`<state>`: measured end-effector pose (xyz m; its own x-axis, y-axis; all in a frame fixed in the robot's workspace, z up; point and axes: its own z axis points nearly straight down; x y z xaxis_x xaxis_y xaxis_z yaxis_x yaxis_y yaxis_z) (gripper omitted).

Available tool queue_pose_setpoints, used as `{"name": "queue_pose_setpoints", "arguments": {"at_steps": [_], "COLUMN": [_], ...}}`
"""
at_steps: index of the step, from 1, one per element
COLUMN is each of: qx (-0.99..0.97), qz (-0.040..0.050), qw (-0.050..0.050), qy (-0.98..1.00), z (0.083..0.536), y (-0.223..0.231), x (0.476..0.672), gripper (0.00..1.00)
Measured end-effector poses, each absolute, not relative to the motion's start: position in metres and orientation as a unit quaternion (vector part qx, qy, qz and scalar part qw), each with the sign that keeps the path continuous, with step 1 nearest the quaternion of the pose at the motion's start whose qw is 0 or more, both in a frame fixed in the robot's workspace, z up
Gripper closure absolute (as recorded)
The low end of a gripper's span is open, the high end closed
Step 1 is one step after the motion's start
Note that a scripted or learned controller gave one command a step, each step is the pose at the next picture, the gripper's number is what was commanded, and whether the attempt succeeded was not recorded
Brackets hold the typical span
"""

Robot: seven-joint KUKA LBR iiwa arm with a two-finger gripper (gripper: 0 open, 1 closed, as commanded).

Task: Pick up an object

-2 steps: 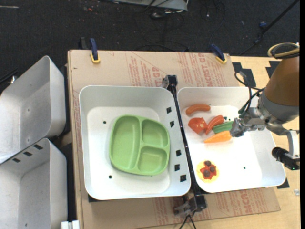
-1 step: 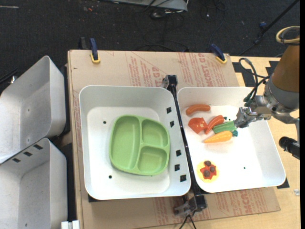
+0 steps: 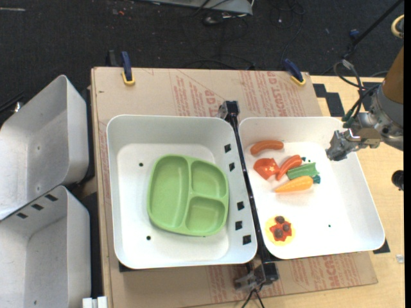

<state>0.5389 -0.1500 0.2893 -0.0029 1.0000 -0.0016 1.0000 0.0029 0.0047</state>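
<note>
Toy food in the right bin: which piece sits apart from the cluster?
The yellow piece with dark red berries, alone near the bin's front edge. The sausage, red pepper and carrot bunch together farther back.

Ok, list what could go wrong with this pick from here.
1. The sausage, red pepper, chili, green piece and carrot are bunched together in the right bin, so a descent there may nudge neighbours or catch two at once.
2. The gripper sits near the bin's right rim and could clip it going down.
3. The small flat piece looks hard to grasp.
</note>
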Motion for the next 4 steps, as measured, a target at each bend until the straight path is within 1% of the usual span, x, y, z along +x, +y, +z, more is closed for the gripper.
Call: {"name": "queue_pose_setpoints", "arguments": {"at_steps": [1,2,3,4], "qx": [0.705,0.705,0.705,0.705], "qz": [0.0009,0.0009,-0.0003,0.0008], "qw": [0.001,0.001,-0.001,0.0], "qy": [0.71,0.71,0.71,0.71], "z": [0.291,0.292,0.27,0.268], "y": [-0.102,-0.053,-0.003,0.055], "x": [0.554,0.573,0.587,0.601], "gripper": [1.0,1.0,1.0,1.0]}}
